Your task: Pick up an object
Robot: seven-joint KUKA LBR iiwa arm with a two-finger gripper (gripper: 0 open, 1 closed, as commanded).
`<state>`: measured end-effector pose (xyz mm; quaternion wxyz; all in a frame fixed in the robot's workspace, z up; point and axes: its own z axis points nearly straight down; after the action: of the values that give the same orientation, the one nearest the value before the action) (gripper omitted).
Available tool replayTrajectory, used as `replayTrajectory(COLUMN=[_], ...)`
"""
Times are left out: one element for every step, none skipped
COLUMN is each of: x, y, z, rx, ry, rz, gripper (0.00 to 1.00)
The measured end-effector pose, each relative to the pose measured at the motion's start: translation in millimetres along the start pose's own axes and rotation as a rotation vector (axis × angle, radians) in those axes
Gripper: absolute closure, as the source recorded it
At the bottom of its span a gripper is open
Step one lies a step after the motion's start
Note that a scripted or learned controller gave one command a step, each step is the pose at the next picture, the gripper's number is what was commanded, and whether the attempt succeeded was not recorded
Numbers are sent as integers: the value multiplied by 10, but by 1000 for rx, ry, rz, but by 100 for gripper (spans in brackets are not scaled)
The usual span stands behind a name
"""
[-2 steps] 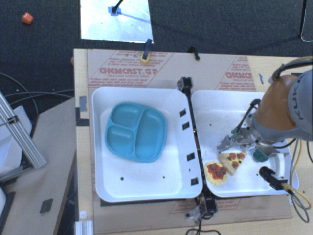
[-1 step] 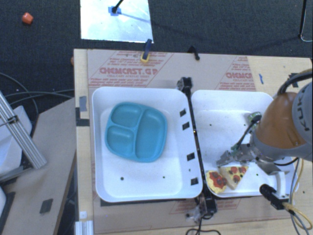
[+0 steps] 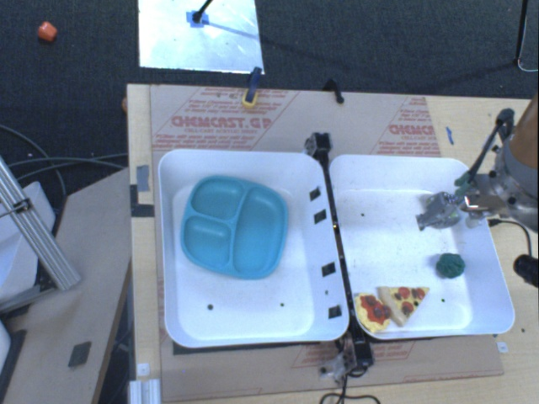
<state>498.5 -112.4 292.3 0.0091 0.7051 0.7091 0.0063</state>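
Objects in right bin: pick not yet shown as done.
Pincer (image 3: 440, 212) low over right bin (image 3: 396, 183), state of grasp impossible to tell; green lump (image 3: 450, 265) just below it, pizza slice toy (image 3: 390, 305) further below and left, both resting on bin floor, unlifted. Blue divided plate (image 3: 234, 226) well left, in left bin (image 3: 253, 162). Grasp and lift seemingly still outstanding.

Green lump (image 3: 450, 265) and pizza slice (image 3: 402, 300) in right bin (image 3: 497, 301)
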Motion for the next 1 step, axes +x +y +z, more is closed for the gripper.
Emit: replayTrajectory(x=[-519], y=[-167], z=[1184], rx=[28], ry=[4], rz=[10], gripper=[0])
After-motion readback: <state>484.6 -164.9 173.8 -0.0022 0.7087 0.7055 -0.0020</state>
